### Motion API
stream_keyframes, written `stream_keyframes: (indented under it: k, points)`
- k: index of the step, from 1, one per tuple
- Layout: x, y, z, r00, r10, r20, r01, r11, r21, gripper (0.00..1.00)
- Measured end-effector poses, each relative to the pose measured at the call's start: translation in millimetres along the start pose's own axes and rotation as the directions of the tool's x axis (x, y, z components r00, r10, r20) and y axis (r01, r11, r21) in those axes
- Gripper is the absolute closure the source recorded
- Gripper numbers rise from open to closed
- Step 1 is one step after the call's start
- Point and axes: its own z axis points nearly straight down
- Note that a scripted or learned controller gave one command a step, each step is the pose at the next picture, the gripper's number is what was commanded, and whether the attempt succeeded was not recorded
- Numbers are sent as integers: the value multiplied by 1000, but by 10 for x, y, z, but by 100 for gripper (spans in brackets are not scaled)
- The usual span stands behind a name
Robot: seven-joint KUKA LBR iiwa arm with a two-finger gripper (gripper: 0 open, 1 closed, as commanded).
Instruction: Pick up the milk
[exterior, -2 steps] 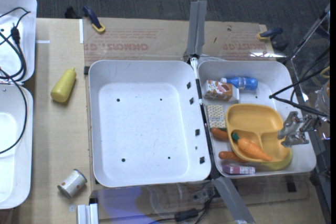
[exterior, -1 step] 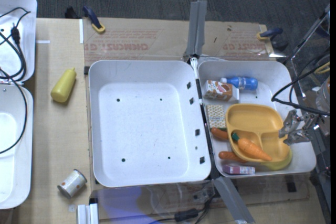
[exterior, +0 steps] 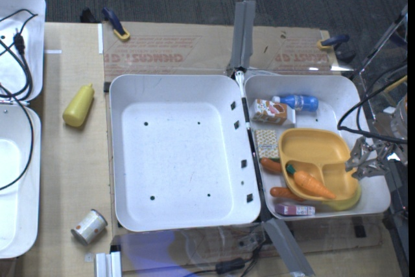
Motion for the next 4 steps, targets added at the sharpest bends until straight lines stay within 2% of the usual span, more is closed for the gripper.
stream_keyframes:
  k: [1,2,3,4]
  points:
    - [-20,-2,-58,1000,4,1,-4,1000,-4,100]
    - [5,1,-5,976,-218,0,218,976,-1,100]
    - [-107,-47,289,976,-219,0,219,976,-1,100]
    - [-136,-70,383,966,-257,-1,257,966,-1,100]
